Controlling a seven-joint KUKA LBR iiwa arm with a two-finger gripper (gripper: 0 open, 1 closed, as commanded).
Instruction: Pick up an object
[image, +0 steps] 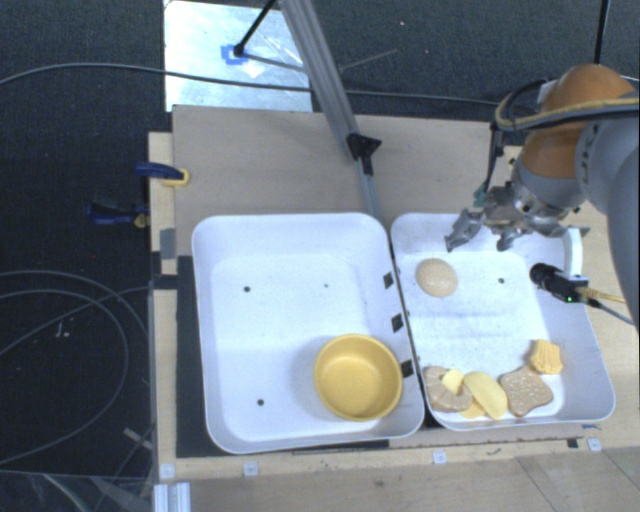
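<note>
We had the gripper spread open and empty, hovering over the right bin's far end. Nearest target was the beige round piece, just below-left of it. We'd centre over it, descend straight, close gently since it could roll.

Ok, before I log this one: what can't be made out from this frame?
- Arm: cut off by the right edge of the camera view.
- Pincer: too small to tell what separates its tips from the bin floor.
- Pile of food pieces: they overlap, so the lower ones are partly hidden.
</note>
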